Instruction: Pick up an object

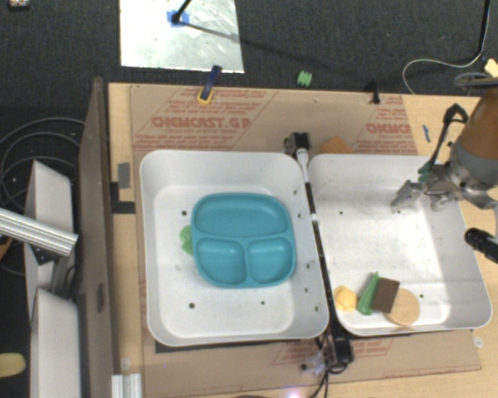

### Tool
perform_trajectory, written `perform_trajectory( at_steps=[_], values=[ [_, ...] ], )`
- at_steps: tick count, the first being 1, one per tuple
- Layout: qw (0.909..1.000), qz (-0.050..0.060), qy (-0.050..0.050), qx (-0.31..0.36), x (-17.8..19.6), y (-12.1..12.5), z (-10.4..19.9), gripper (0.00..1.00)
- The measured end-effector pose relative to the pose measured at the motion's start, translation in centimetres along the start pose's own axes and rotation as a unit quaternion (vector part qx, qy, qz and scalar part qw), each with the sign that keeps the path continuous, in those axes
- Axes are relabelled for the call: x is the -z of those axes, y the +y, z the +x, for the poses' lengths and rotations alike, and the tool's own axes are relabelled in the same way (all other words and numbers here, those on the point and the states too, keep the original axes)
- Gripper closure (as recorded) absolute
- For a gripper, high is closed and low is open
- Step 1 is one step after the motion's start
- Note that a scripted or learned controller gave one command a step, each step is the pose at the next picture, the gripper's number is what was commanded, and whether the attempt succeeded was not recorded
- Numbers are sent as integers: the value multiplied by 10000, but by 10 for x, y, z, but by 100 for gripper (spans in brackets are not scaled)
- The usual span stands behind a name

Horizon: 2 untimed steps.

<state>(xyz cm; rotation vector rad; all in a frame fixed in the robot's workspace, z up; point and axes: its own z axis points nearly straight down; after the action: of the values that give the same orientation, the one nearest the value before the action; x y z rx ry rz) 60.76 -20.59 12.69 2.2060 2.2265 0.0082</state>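
My gripper (417, 198) hangs over the upper right part of the right bin (373, 239), its two fingers spread apart with nothing between them. At the front of that bin lies a cluster of small objects: a yellow piece (344, 298), a green stick (368, 293), a brown block (387, 293) and a tan round disc (404, 308). The cluster sits well below and slightly left of the gripper. In the left bin (162, 181) rests a teal divided plate (242, 239), with a small green item (185, 238) peeking out at its left edge.
The bins meet along a central rim with a black clip (299, 144) at the back. An orange-tan piece (336, 146) lies on the cardboard behind the right bin. Cables and a metal rail (29, 230) lie left of the bench.
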Motion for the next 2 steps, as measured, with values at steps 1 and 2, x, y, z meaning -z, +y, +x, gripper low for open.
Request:
perform_trajectory(
  at_steps=[1,2],
  values=[
    [10000,-22,0,11,11,1,0,100],
    [10000,-17,0,12,11,1,0,0]
  ],
)
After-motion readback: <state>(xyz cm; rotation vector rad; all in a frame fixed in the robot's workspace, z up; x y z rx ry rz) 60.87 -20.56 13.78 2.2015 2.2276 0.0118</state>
